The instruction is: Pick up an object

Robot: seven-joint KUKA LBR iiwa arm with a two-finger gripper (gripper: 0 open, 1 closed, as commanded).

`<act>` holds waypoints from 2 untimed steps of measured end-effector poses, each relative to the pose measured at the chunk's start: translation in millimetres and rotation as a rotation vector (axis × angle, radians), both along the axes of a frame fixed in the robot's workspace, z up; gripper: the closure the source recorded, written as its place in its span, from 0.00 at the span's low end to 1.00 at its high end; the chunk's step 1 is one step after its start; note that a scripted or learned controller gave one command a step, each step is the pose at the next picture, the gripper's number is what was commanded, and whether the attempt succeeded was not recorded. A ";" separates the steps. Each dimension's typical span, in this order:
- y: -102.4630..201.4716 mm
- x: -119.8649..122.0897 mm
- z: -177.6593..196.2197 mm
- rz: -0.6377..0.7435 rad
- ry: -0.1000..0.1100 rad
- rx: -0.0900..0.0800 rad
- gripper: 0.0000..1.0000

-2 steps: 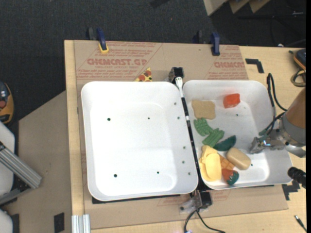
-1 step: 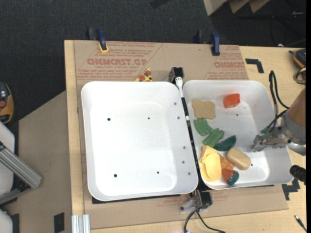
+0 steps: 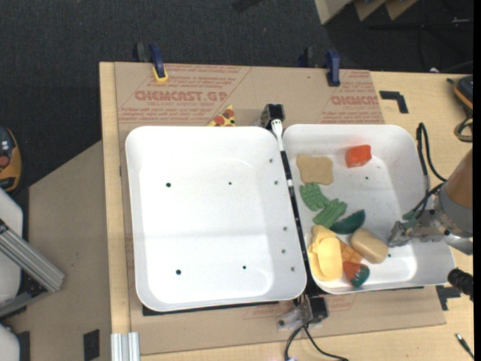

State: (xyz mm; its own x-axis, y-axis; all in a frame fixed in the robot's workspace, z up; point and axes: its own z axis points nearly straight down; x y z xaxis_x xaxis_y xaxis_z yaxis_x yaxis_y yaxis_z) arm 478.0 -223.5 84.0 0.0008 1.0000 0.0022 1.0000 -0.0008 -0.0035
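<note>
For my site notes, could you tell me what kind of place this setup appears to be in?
Probably a robotics lab test bench: two white bins sit on a board held by blue clamps, with toy food items in the right bin and loose cables at the front.

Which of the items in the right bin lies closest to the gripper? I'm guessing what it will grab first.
The tan, bread-roll-shaped piece lies closest, just left of the gripper. The orange block and the flat tan slice sit farther off toward the bin's far side.
</note>
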 end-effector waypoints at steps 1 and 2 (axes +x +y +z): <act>-0.5 1.5 11.1 -0.001 -0.005 -0.003 1.00; -1.0 12.6 102.6 0.003 -0.014 -0.007 1.00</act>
